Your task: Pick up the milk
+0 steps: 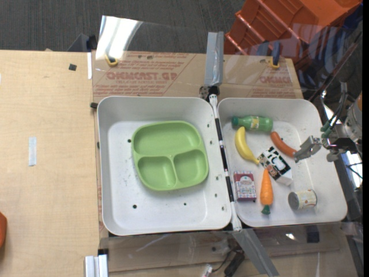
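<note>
We look down on a pale wooden bench [46, 154] bearing two shallow white bins side by side, with printed cardboard [173, 74] behind them and dark carpet [115, 4] beyond. The left bin [109, 212] holds a green divided plate [170, 154]. The right bin [331, 209] holds a green bottle [252, 122], a banana [244, 145], a sausage [283, 143], a carrot [266, 190], a can [302, 199], a red carton [245, 186] and the milk [275, 163], a black-and-white carton lying near the bin's middle. The gripper [308, 148] hangs over the bin's right part, near the milk; we cannot tell how it is set. An orange structure [288, 16] stands at upper right.
</note>
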